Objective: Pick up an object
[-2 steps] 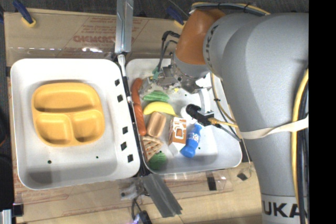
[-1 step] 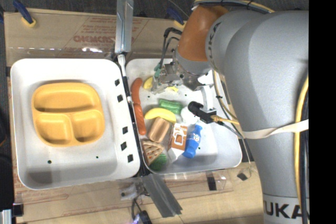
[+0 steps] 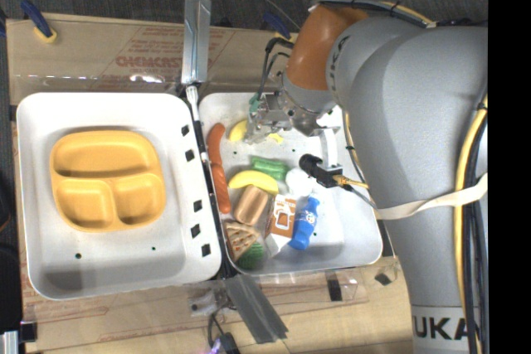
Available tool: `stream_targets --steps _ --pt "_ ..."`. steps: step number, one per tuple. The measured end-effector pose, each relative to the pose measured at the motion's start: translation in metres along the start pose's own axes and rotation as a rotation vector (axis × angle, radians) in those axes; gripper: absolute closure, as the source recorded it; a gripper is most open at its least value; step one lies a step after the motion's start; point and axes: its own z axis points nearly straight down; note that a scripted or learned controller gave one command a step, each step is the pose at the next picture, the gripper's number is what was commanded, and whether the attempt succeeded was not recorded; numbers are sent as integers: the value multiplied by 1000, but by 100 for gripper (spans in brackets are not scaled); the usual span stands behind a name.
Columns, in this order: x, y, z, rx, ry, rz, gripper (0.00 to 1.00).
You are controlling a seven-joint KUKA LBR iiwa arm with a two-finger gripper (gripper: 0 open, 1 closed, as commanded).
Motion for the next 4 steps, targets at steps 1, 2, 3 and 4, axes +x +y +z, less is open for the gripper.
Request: stream_targets --steps 1,2,3,4 --pt "0 1 -1 -4 -1 0 0" --pt "11 2 -28 -9 -5 -499 0" --pt "19 5 -9 -17 -7 -362 0" --pt "24 -93 1 -4 0 80 0"
